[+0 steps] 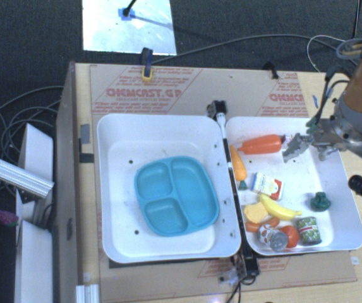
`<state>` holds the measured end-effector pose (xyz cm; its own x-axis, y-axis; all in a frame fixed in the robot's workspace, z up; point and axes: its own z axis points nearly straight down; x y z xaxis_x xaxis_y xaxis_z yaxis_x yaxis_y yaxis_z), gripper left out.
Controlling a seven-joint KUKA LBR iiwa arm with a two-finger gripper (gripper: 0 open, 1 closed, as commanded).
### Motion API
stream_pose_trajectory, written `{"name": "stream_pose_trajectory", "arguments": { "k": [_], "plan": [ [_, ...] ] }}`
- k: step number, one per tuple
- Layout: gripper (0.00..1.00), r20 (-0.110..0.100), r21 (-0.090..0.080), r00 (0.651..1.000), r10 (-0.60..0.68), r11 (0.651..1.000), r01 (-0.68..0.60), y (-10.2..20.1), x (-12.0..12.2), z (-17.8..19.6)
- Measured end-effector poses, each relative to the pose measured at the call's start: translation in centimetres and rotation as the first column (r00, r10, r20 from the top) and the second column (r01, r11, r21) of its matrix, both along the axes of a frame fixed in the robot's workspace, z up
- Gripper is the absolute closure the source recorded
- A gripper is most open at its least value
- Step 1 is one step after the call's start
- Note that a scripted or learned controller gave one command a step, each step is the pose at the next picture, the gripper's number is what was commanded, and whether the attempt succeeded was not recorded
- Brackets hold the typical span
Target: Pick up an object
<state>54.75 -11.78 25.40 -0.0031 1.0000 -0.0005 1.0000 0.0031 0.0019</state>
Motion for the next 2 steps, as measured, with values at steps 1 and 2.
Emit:
{"name": "stream_pose_trajectory", "arguments": {
  "k": [1, 2],
  "plan": [
    [0.0, -0.003, 0.001, 1.0, -0.002, 1.0, 0.002, 1.3, -6.1, -10.2],
    [0.0, 0.014, -0.005, 1.0, -0.005, 1.0, 0.005, 2.6, -5.6, -16.4]
  ]
}}
